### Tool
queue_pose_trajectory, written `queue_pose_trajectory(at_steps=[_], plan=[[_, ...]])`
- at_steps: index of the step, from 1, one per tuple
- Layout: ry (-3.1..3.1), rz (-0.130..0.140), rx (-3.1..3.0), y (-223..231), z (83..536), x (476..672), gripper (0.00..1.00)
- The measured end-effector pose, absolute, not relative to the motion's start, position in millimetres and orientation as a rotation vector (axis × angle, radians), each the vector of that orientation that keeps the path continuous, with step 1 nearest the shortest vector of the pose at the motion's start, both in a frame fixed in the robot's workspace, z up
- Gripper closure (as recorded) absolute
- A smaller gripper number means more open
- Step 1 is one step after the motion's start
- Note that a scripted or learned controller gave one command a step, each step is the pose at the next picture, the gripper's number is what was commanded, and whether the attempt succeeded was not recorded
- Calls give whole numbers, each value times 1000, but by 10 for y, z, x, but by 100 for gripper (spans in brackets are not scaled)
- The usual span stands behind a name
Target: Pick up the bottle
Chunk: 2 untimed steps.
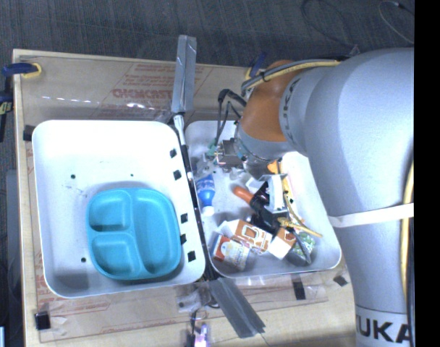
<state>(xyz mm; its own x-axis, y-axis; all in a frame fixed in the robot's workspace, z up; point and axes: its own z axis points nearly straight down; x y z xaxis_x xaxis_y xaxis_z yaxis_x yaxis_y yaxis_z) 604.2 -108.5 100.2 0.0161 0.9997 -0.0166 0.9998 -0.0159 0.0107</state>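
The claw of the grey KUKA arm is pictured lowered into the far end of the right bin, largely covered from above by the orange-banded wrist. How far it is opened cannot be told, nor whether anything is held.

The bottle, clear with a blue label, is seen just below the claw in the frame. It lies along the bin's left wall; whether it is touched by the claw cannot be told.

Just right of the bottle, a small orange object is seen on the bin floor. Nearer the camera, an orange-and-white carton is tilted among other packets crowded into the bin's near end, where a dark green packet is wedged into the right corner. Much of the bin's right side is blocked from view by the arm.

In the left bin, well apart from the claw, a teal divided plate is laid flat. Both bins are borne by a pale bench, to whose far left corner a blue clamp is fixed.
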Motion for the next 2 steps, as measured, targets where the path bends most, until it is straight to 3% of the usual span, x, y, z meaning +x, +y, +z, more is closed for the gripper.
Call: queue_pose_trajectory(at_steps=[1, 2], plan=[[2207, -5, 2226, -1037, 1082, 6035, 100], [2187, -2, 2257, -1100, 2512, 6060, 100]])
